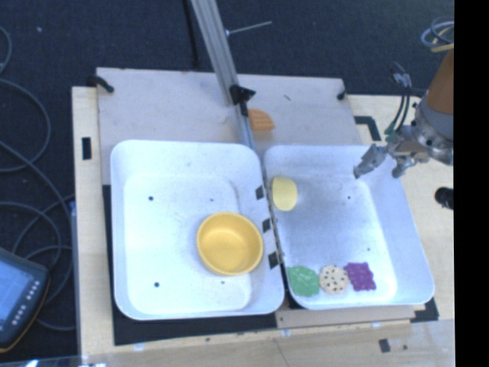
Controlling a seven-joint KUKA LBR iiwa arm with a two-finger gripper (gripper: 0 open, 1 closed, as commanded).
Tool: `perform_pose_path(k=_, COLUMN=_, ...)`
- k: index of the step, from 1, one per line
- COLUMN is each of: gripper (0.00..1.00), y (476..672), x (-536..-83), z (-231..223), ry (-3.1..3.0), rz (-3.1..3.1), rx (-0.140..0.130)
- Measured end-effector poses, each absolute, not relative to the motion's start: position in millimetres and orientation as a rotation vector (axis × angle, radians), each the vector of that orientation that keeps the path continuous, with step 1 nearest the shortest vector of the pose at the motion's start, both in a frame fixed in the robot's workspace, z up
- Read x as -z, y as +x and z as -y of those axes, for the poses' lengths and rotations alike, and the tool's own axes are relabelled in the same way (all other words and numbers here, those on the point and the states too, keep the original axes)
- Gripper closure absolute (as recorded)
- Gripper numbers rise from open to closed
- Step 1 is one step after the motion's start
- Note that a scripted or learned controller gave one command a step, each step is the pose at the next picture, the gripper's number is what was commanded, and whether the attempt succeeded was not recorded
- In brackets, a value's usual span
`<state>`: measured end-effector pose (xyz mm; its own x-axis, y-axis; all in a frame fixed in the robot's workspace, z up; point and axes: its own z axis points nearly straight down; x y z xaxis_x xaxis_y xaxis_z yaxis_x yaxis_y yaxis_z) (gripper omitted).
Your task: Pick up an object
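Observation:
My gripper [382, 165] hangs over the far right rim of the right bin [344, 205], fingers spread apart and open, with nothing between them. In that bin a pale yellow lump [284, 193] lies against the left wall. Along the near edge sit a green piece [303, 280], a round speckled cookie [333, 279] and a purple piece [360, 276]. A yellow bowl [228, 243] stands upright in the left bin [153, 205], near its right side. All objects lie well apart from the gripper.
A slanted metal pole [218, 48] rises from the divider between the bins at the back. An orange object [260, 121] lies on the bench behind the bins. Cables hang at the right beside the arm.

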<state>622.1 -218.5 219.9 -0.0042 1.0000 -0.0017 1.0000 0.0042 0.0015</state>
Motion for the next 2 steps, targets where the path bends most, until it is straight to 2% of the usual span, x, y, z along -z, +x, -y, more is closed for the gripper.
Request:
perform_pose_path(k=1, gripper=0.00, y=621.9, x=-220, z=219, ry=2.214, rz=-2.225, rx=0.002)
perform_pose_path(k=2, gripper=0.00, y=617.9, x=-158, z=217, ry=2.222, rz=-2.224, rx=0.008)
